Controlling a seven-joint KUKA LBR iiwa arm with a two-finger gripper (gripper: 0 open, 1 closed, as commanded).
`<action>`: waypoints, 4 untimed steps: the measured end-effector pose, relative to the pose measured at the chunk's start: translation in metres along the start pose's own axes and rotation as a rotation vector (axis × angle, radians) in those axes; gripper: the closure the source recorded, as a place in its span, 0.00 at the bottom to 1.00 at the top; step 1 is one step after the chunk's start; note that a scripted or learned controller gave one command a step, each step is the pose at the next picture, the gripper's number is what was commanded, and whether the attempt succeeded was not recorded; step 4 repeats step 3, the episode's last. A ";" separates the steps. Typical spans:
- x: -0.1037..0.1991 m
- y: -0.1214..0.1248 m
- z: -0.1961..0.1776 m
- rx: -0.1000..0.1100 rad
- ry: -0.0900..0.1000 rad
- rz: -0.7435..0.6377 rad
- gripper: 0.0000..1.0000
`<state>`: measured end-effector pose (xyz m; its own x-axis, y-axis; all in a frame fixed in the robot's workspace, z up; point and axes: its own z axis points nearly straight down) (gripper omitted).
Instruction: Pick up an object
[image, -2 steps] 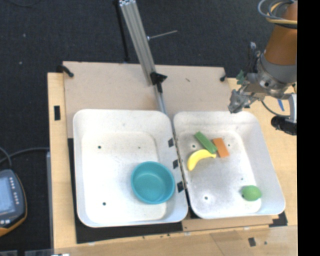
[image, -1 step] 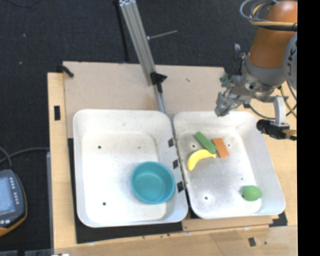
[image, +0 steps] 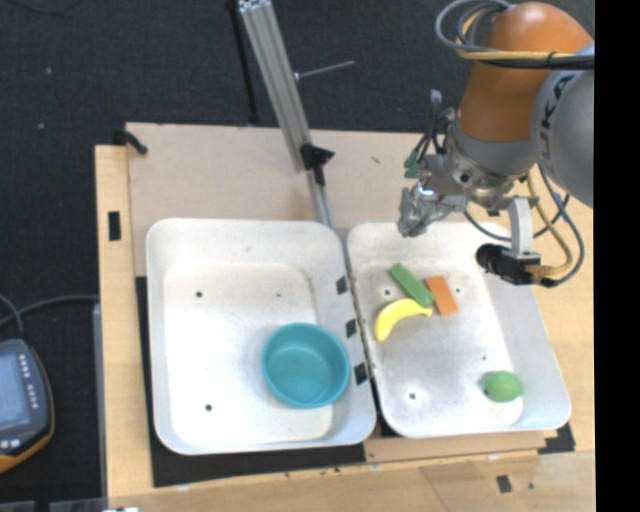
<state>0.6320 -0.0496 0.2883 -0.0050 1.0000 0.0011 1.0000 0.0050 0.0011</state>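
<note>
The right bin (image: 520, 330) holds a yellow banana (image: 398, 317), a green stick (image: 409, 283), an orange block (image: 442, 294) and a green ball (image: 501, 386). A blue bowl (image: 304, 364) sits in the left bin (image: 190, 320), near its front right corner. My gripper (image: 413, 222) hangs over the back left corner of the right bin, above and behind the green stick. Nothing shows between its fingers, and their spread is too small to read.
A slanted metal post (image: 285, 100) rises from behind the bins, ending near the divide between them. A black cable clip (image: 505, 262) hangs off the arm over the right bin's back edge. A handheld pendant (image: 20, 400) lies at the far left.
</note>
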 end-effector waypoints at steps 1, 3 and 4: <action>0.058 -0.012 0.014 0.001 0.000 0.000 1.00; 0.138 -0.040 0.032 0.002 -0.002 0.000 1.00; 0.138 -0.040 0.032 0.002 -0.002 0.000 1.00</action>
